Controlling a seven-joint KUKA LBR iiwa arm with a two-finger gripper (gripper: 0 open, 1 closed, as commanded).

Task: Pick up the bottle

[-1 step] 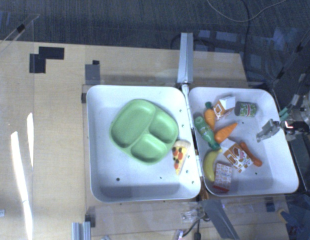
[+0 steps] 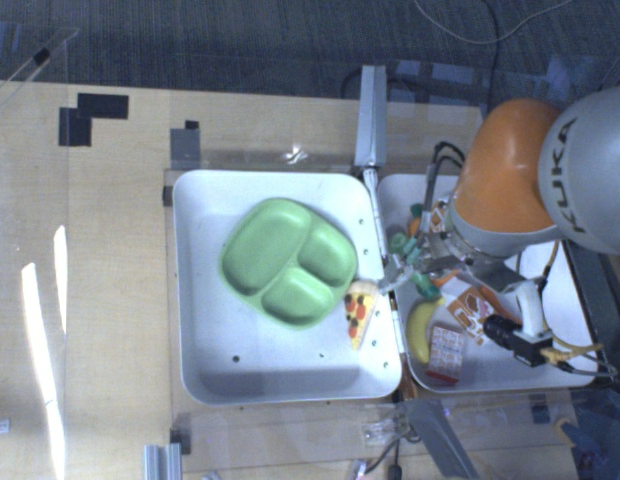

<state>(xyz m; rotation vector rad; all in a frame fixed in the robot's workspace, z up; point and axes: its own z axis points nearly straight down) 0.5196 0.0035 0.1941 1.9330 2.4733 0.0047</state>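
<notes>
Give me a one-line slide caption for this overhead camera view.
KUKA arm reaches over the right bin of small items; a green divided plate lies in the left bin.

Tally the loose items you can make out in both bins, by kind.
Green divided plate: 1
Patterned packet: 1
Banana: 1
Red-and-white packets: 2
Total: 5; the arm hides part of the right bin.

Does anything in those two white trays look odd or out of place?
One thing: a small yellow packet lies tilted against the left bin's right wall, by the green divided plate. The right bin's items are jumbled under the arm.
</notes>
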